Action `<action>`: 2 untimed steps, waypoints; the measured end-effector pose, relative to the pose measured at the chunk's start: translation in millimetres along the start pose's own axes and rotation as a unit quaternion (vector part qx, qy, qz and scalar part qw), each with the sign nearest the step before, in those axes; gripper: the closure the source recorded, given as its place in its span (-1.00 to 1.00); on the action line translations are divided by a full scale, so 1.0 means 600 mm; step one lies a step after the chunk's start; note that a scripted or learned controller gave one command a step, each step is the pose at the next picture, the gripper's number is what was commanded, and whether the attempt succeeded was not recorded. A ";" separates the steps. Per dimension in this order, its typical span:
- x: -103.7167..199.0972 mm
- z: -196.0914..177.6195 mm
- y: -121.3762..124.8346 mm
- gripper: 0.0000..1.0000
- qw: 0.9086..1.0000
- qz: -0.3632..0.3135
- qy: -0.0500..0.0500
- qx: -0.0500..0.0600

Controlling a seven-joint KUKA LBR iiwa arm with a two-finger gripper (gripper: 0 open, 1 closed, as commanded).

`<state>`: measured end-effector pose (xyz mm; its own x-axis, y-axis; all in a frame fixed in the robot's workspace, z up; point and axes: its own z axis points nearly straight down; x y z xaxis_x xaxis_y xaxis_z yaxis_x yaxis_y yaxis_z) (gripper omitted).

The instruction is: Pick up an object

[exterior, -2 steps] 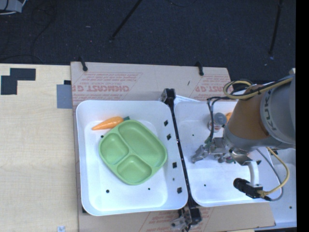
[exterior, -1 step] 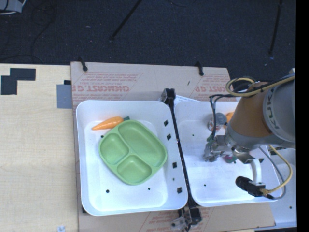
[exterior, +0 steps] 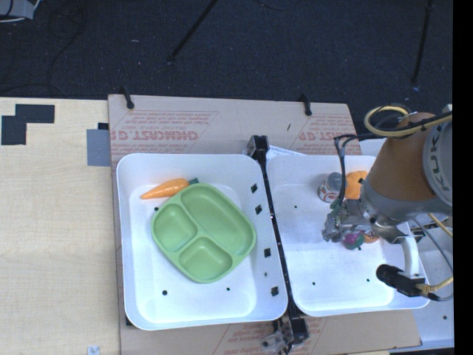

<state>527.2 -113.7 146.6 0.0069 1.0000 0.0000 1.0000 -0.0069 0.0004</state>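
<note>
My gripper (exterior: pixel 341 228) is down in the right bin (exterior: pixel 318 287), near its middle right, with the grey and orange arm above it. A small multicoloured object (exterior: pixel 353 237) with purple and green parts lies right at the fingertips; whether it sits between them is hidden. A small round can-like object (exterior: pixel 328 189) and an orange object (exterior: pixel 355 184) lie just behind the gripper, partly covered by the arm. In the left bin (exterior: pixel 140 287) rest a green divided plate (exterior: pixel 202 232) and an orange toy carrot (exterior: pixel 165 188).
A black divider (exterior: pixel 268 228) runs between the two bins. Both bins stand on a cardboard sheet (exterior: pixel 214 128) over a wooden bench. The front half of the right bin's floor is bare white.
</note>
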 end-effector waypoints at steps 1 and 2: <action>-0.005 -0.071 -0.002 1.00 1.000 -0.002 0.000 -0.001; -0.018 -0.148 -0.011 1.00 1.000 -0.002 0.000 -0.001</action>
<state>520.7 -124.3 235.5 0.0033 1.0000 -0.0004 1.0000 -0.0033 0.0016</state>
